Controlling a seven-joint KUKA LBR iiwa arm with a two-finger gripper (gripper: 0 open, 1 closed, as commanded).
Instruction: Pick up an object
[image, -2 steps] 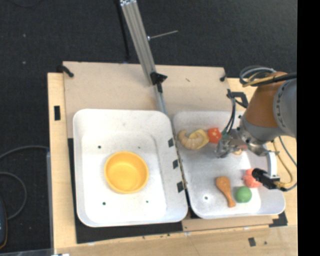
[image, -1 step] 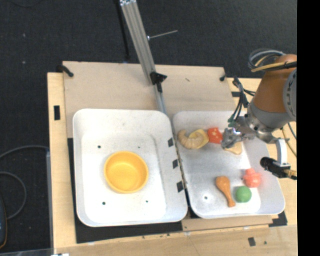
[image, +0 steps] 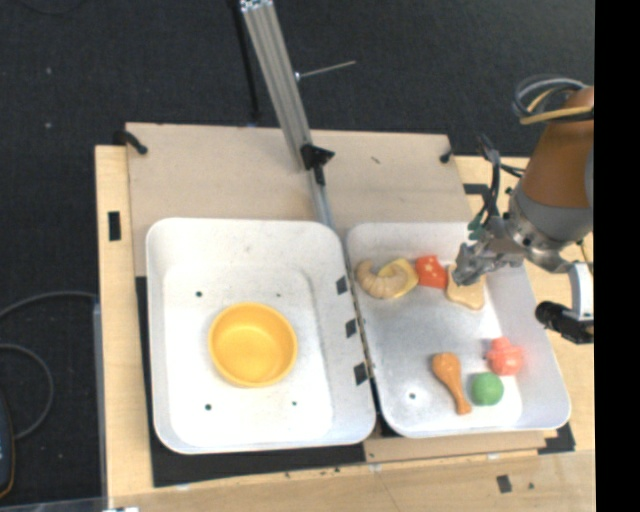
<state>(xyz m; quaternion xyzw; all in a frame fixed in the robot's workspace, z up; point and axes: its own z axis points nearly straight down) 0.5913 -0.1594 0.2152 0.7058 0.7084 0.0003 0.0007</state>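
The right bin (image: 530, 400) holds 6 small items, the left bin (image: 180, 260) 1 yellow bowl (image: 253, 344), and the gripper (image: 468, 268) sits over the tan piece (image: 466, 293).

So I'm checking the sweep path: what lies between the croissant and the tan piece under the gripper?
In the camera view, a small red-orange piece sits between the croissant and the tan piece, close to both, below the gripper.
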